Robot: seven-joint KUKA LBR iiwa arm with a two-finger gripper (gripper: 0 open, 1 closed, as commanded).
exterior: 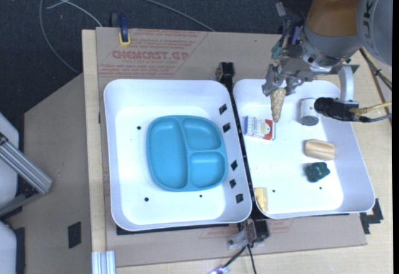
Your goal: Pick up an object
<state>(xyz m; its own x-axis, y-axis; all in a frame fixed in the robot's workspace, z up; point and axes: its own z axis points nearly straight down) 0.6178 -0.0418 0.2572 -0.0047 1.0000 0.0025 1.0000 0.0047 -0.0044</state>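
While the arm (pixel 340 10) reaches in from the right over the back of the right bin (pixel 349 201), its gripper (pixel 278 87) sits near that bin's back-left corner with a tan cone-shaped object (pixel 276 104) hanging point-down right under it. Cone's top end is up between the dark fingers (pixel 269 82), so jaws look set narrow and closed on it, cone roughly upright, slightly tilted. Cannot tell if the cone tip touches the bin floor.

Other stuff in right bin: small red-and-white packet (pixel 259 127) just left of and below the cone, near the divider; grey cylinder (pixel 308 112) to the cone's right, beside a black part of the arm rig (pixel 336 107); tan block (pixel 319 150) toward the middle-right; dark green lump (pixel 316 171) just in front of the block; small yellowish piece (pixel 260 197) at the front-left corner, touching the wall.

Left bin (pixel 124 204) holds a blue divided plate (pixel 186 152), three compartments, lying flat about centre. Bins sit side by side on a cardboard sheet (pixel 156 48), blue clamp (pixel 124 28) at its back edge.
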